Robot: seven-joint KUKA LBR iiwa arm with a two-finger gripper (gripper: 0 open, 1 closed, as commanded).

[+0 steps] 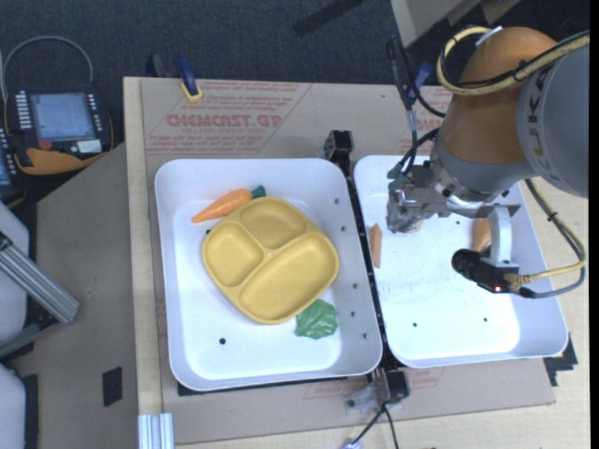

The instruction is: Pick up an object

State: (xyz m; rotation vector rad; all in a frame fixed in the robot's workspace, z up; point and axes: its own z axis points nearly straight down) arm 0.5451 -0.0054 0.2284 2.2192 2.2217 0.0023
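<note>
The tabletop (140, 251) carries 2 shallow white bins side by side. The left bin (178, 251) holds a yellow divided plate (270, 260) with 3 compartments, lying near the bin's centre. A toy carrot (222, 205) lies at the plate's upper left edge, touching or just beside it. A green leafy toy (317, 320) lies at the plate's lower right edge, partly under its rim.

The right bin (449, 335) holds a small orange stick-shaped piece (375, 245), lying close to the bin's left wall. A second orange piece (481, 233) lies further right, partly hidden by the arm's hardware.

The arm (505, 101) reaches in from the right, over the upper part of the right bin. The gripper (406, 215) points down over the bin's upper left area, near the stick-shaped piece but apart from it. Whether the gripper is released or clenched cannot be determined. No object is seen in its grasp.
</note>
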